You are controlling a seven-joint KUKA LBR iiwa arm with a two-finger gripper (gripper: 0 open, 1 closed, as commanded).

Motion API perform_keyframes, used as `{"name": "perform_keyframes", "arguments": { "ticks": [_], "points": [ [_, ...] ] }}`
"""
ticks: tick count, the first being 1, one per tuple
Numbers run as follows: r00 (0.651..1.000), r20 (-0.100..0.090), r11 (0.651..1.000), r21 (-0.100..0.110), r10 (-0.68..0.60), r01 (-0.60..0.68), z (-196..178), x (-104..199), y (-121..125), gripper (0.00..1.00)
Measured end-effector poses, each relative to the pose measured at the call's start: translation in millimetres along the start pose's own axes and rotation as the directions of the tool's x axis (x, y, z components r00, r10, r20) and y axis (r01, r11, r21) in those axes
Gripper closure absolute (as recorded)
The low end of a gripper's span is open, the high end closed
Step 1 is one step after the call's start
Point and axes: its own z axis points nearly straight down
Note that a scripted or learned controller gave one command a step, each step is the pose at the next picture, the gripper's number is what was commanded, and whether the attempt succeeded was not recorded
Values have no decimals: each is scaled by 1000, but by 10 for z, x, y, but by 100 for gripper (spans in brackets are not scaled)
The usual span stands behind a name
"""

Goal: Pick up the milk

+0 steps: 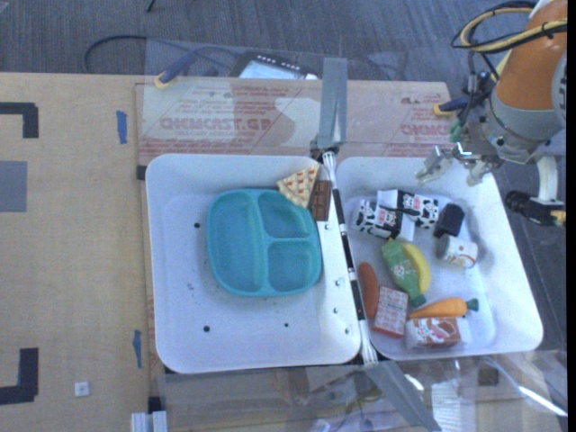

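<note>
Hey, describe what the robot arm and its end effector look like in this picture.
The arm enters from the right: a rounded orange band above a light grey wrist section. Yellow and black cables loop beside it at the top. The end effector is a small pale grey metal piece with thin prongs. No printed markings are legible on it.

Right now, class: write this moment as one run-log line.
stage: approach | claw: open, above right bin back rim, holding nothing | milk: lying in right bin, untouched | left bin: blue plate
</note>
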Motion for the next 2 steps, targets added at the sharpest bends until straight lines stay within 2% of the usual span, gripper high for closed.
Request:
{"name": "perform_keyframes", "arguments": {
  "ticks": [1, 2],
  "points": [
    [994, 7, 994, -26, -106, 106, 695, -55, -132, 0],
    [994, 9, 994, -32, -105, 105, 577, -64, -117, 100]
  ]
}}
